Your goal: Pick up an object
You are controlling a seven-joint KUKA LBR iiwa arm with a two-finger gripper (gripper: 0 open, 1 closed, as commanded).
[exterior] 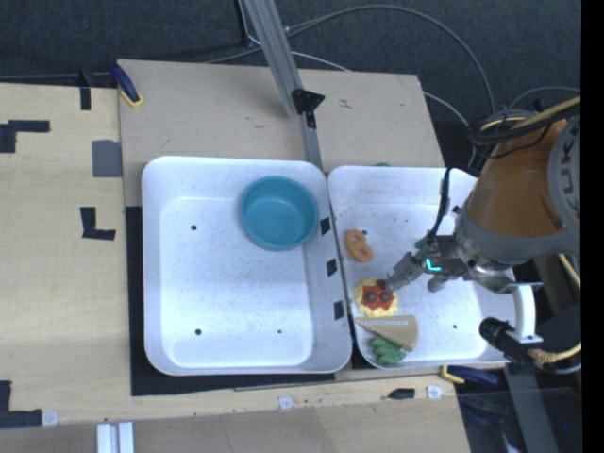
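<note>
Seen from above at a slant: 2 shallow white bins side by side on a tan table (217,102). In the left white bin (179,281), a round blue plastic bowl (278,212) near its far right corner. In the right white bin (453,333), near its left wall, a small orange ring-shaped toy (357,244), a yellow toy topped with red (377,298), a tan wedge-shaped piece (394,329) and a green leafy toy (385,349). Grey-and-orange arm's pincer (389,282) lowered just beside the yellow toy; grip state impossible to tell.

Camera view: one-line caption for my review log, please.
Gripper reaches into the right bin beside a red-and-yellow toy; blue bowl in the left bin.
</note>
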